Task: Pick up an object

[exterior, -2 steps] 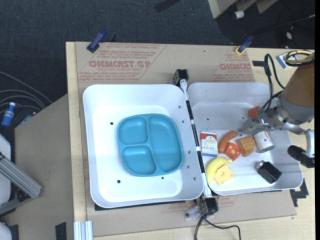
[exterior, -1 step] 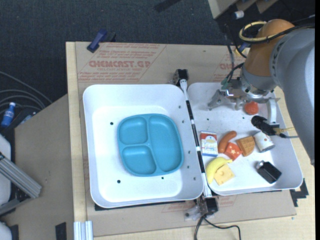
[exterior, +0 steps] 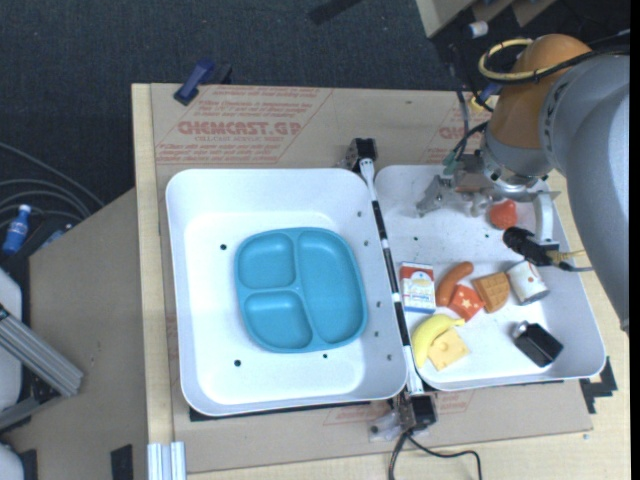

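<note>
Tool (exterior: 470,190) hangs in the right bin (exterior: 580,353); its state cannot be told. Nearby red tomato (exterior: 502,212) looks light, smooth, likely slippery; grasp across its middle.

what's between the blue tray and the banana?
In the camera view, the left bin's white floor, then the divider rims where the two bins meet, separate the blue tray from the banana. No objects lie there.

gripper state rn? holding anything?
Gripper: cannot be told. It sits low in the right bin, beside a red object.
</note>
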Motion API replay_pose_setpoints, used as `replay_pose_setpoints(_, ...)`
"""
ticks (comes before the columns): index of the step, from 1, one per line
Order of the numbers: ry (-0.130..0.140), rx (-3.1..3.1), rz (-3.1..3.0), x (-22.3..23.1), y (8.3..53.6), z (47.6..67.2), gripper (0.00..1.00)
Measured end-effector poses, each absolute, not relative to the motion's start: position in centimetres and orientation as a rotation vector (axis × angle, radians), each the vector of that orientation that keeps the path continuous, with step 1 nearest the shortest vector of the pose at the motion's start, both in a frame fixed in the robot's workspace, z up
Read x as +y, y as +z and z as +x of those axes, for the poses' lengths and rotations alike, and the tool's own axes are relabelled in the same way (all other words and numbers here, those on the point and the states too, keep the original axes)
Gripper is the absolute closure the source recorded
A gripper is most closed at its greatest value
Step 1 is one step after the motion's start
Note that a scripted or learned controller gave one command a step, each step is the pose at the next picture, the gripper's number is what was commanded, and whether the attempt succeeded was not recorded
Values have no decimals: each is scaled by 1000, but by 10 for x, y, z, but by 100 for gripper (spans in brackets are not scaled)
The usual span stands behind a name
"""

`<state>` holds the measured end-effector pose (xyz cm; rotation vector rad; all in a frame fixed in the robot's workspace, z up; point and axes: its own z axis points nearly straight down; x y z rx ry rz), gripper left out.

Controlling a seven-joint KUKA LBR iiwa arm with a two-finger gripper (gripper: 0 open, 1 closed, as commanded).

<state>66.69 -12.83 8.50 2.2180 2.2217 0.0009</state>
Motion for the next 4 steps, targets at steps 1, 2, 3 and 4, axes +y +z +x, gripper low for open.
replay_pose_setpoints(1,0,2220,2219,-140,85,667,0)
replay_pose_setpoints(2,2,2219,2215,-139,96,668,100)
replay_pose_setpoints(3,1,2220,2216,-139,95,667,0)
replay_pose_setpoints(4,0,2219,2220,-154,85,667,0)
